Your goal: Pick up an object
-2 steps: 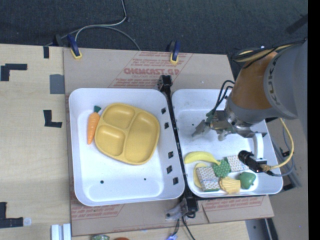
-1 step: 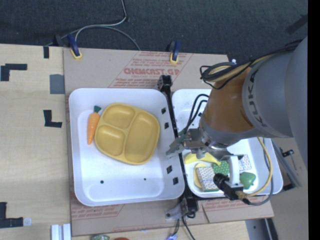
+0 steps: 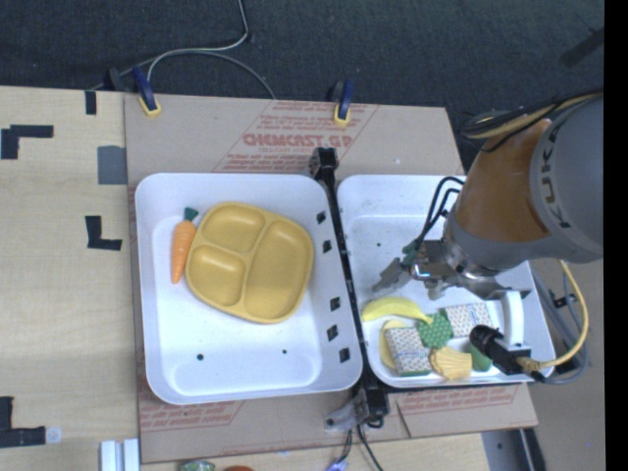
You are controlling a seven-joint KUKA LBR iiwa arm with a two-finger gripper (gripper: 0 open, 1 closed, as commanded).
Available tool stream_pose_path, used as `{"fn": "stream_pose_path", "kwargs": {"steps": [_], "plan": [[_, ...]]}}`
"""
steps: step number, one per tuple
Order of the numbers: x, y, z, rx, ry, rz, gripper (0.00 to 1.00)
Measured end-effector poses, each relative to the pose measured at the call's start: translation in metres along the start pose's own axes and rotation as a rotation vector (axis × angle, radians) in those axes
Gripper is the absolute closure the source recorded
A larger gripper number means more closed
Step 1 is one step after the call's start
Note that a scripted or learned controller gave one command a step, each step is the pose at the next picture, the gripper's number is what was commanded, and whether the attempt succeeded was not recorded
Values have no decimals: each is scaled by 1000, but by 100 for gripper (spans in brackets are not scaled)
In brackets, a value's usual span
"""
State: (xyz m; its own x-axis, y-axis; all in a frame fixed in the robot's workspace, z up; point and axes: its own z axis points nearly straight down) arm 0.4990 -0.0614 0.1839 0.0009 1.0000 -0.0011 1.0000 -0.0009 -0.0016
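left bin (image 3: 157, 302): 1 plate (image 3: 247, 261), 1 carrot (image 3: 182, 249) | right bin (image 3: 378, 204): 1 banana (image 3: 392, 309) | gripper (image 3: 414, 277) — spread, empty

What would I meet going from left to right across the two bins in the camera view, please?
From the left: carrot → yellow plate → banana.
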Motion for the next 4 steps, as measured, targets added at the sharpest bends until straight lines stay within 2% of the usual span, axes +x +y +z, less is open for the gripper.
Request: {"fn": "stream_pose_path", "kwargs": {"steps": [1,2,3,4], "plan": [[-32,10,89,-3,1,-2,0],[-31,10,80,-2,3,-2,100],[-37,43,59,-1,1,-2,100],[-38,19,66,1,1,-2,100]]}}
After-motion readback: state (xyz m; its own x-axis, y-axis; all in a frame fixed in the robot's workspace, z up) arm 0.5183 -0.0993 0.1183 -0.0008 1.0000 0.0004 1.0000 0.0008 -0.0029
